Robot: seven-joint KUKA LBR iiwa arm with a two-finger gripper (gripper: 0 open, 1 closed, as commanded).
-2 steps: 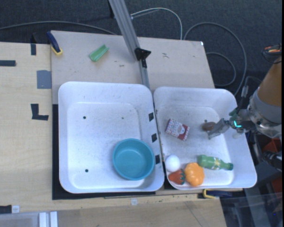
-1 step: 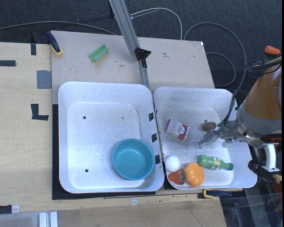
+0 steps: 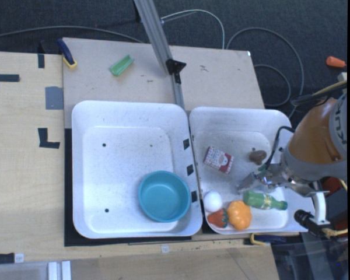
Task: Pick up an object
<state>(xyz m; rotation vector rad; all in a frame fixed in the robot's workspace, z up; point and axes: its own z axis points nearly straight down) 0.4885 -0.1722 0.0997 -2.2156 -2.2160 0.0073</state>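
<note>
The right bin [image 3: 233, 120] holds a small red box [image 3: 217, 159], a brown lump [image 3: 257, 154], a white egg [image 3: 213, 201], a red fruit [image 3: 218, 217], an orange pepper [image 3: 240, 214] and a green bottle [image 3: 264, 201] lying on its side. My gripper [image 3: 258, 179] reaches in from the right and hangs low over the bin's right part, just above the green bottle and below the brown lump. Nothing shows as lifted off the bin floor.
A blue bowl [image 3: 164, 195] sits in the near right corner of the left bin [image 3: 105, 115]. A metal pole [image 3: 154, 25] slants over the back board, where a green block [image 3: 121, 65] lies. Cables trail on the dark floor behind.
</note>
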